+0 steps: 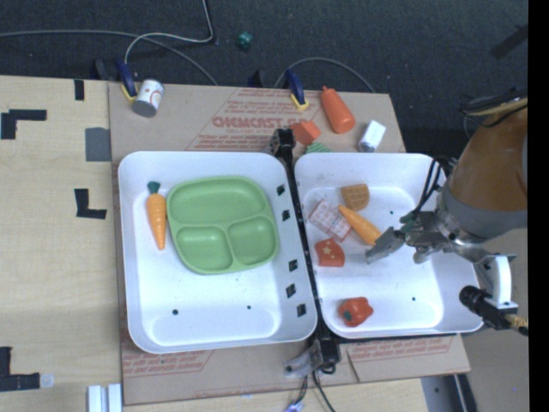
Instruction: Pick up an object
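Orange carrot piece (360,226) just beside claw (383,245)

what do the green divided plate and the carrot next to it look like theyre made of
The green divided plate looks like moulded plastic: uniform matte colour, soft rounded compartment edges. The carrot beside it looks like a toy, probably plastic or rubber: flat even orange with a small green top, though the view is too coarse to tell which.

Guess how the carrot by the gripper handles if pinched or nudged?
The carrot looks like smooth toy plastic, so probably stiff, light and slippery. Its tapered round body may roll or pivot. It lies beside a red piece, which it could bump.
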You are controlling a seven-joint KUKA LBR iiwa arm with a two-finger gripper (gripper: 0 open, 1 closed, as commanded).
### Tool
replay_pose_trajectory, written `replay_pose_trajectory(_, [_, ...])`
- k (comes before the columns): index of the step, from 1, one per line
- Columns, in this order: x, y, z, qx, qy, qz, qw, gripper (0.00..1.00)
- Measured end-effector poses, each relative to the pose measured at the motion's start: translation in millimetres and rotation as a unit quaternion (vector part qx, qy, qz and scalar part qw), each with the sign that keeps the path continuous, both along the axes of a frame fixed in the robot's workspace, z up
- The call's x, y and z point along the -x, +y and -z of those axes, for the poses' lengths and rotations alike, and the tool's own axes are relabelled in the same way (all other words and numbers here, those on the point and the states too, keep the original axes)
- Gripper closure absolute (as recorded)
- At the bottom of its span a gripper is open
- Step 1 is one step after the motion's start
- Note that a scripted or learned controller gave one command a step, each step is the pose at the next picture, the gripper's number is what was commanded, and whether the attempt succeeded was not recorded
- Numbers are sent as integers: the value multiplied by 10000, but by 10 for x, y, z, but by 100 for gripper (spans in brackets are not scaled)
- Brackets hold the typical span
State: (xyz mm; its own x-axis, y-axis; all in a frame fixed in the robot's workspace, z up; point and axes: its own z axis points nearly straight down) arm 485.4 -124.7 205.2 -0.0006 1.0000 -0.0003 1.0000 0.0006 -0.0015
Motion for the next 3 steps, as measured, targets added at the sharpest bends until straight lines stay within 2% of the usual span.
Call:
replay_pose_trajectory(1, [-590, 182, 1087, -14, -32, -11, 10000, 0])
replay_pose_trajectory(2, [-1240, 265, 1154, -8, -60, -7, 10000, 0])
replay_pose_trajectory(3, [-1785, 189, 1154, -10, -42, -12, 10000, 0])
